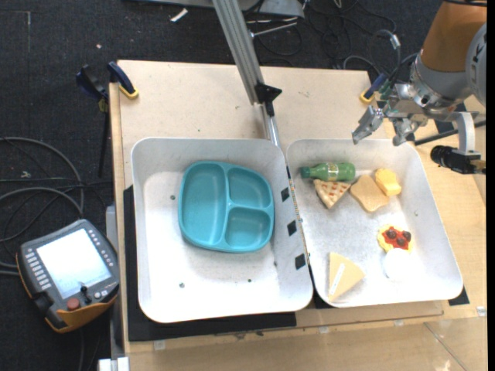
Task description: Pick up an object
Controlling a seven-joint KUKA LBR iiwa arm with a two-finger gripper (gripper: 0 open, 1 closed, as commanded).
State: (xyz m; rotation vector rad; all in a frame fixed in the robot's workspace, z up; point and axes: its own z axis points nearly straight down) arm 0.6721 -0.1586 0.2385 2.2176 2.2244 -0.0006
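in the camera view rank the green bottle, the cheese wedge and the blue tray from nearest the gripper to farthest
From the gripper:
1. green bottle, at the right bin's upper left, just below the gripper.
2. cheese wedge, at the right bin's lower edge.
3. blue tray, in the left bin.

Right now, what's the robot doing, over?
Pincer open, holding nothing, above right bin's far edge. Green bottle nearest, untouched. Nothing in the way.

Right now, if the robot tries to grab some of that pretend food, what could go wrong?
The green bottle, pizza slice and bread piece lie very close together, so the open gripper might bump one while reaching for another. The bottle is round and lying down, so it may roll. The cheese wedge sits near the bin wall, which could block a finger.
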